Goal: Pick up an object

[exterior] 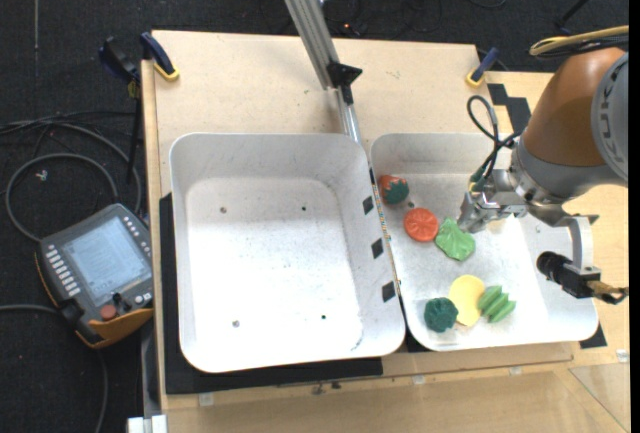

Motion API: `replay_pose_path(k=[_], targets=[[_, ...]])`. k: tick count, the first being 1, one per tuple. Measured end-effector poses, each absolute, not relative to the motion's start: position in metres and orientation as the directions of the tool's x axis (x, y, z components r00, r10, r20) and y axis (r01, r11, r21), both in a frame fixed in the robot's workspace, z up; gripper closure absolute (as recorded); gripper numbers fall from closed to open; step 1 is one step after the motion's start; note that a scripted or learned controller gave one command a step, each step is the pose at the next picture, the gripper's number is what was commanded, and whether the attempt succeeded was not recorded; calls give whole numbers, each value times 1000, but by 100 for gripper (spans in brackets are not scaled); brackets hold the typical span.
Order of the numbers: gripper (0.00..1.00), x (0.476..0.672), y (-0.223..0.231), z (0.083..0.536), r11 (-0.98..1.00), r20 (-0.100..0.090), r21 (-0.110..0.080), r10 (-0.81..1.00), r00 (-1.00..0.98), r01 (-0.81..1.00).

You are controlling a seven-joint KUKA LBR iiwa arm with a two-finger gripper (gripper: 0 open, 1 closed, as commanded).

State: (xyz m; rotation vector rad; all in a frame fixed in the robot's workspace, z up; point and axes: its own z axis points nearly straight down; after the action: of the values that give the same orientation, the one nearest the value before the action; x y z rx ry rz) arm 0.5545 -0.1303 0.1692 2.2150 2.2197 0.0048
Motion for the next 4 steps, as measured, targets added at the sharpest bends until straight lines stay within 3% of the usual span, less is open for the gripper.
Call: replay_pose_path(k=[1,3,4], targets=[[100,556,-130,215,3,-1,5,1000,-3,1000],[100,576,-32,222,8,1,1,1000,-8,1000],[100,577,15,228,8,2,1,1000,-8,1000]])
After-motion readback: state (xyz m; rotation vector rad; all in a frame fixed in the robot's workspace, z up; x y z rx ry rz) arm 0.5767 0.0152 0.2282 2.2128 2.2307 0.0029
